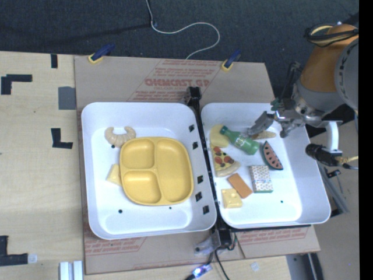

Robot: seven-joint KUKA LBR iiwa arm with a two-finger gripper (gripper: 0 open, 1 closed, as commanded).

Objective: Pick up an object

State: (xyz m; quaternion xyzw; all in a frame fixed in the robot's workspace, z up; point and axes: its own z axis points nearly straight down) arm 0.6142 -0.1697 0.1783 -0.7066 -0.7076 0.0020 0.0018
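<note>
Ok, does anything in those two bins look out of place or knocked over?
Mostly no. The green bottle lies on its side in the right bin, beside the tool. In the left bin, a yellow wedge is partly tucked under the yellow tray. Nothing looks spilled or broken.

Arm (332, 69): cut off at right edge. Yellow wedge (113, 174): partly hidden under yellow divided plate (156, 170). Pale item (218, 136): partly covered by green bottle (239, 140).
</note>
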